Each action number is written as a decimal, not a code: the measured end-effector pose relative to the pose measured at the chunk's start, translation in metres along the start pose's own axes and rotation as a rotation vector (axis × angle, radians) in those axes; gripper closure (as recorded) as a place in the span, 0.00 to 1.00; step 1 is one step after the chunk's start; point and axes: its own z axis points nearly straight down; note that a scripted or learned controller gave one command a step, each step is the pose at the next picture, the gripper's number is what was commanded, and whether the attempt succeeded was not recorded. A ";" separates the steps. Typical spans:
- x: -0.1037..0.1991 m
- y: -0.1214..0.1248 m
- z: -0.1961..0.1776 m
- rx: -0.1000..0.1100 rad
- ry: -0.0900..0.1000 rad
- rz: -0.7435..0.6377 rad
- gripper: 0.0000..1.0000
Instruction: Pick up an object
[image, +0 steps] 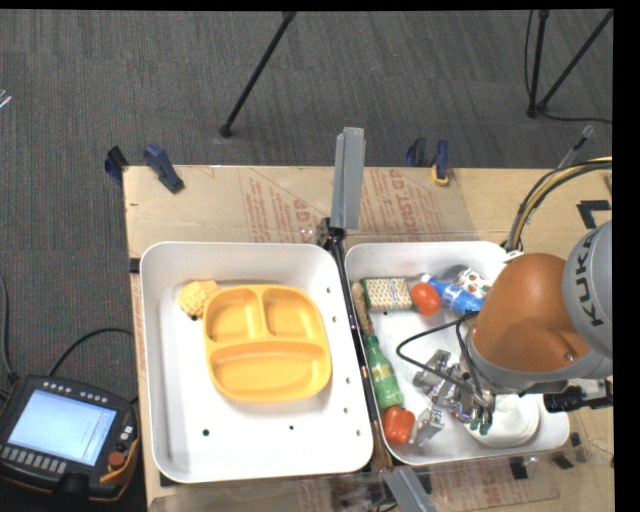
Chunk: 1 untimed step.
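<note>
Your gripper (452, 408) hangs low in the right bin (400, 255).
Finger state: can't tell; green bottle (380, 371) lies just left of it.

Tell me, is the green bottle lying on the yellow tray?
No, the green bottle lies in the right bin, while the yellow tray sits in the left bin.

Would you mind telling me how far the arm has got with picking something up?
Done: the gripper is down in the right bin, beside the green bottle and the red toy. In hand: nothing visibly between its fingers. Left: gripping an object and lifting it clear.
</note>
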 end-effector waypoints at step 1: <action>-0.138 0.015 -0.017 0.002 0.002 0.078 0.00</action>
